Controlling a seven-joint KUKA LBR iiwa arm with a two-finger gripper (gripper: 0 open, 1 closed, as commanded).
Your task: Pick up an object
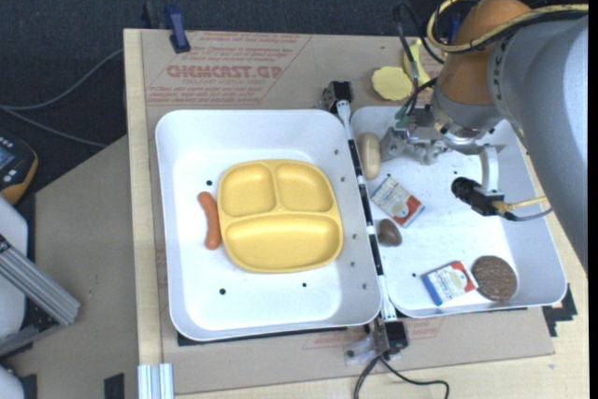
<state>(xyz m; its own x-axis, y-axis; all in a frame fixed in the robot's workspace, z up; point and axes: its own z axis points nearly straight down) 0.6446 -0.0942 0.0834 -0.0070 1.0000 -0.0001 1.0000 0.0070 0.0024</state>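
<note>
Small tan oval object (370,154) lies upright against the left wall of the right white bin (533,290), just left of the grey arm's gripper (411,143), its long axis running top to bottom; gripper state cannot be told.

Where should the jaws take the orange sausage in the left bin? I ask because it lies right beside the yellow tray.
Grip the orange sausage across its narrow middle, coming straight down from above. It lies flat and long on the floor of the left bin, close to the yellow tray, so the gap on that side looks tight.
</note>
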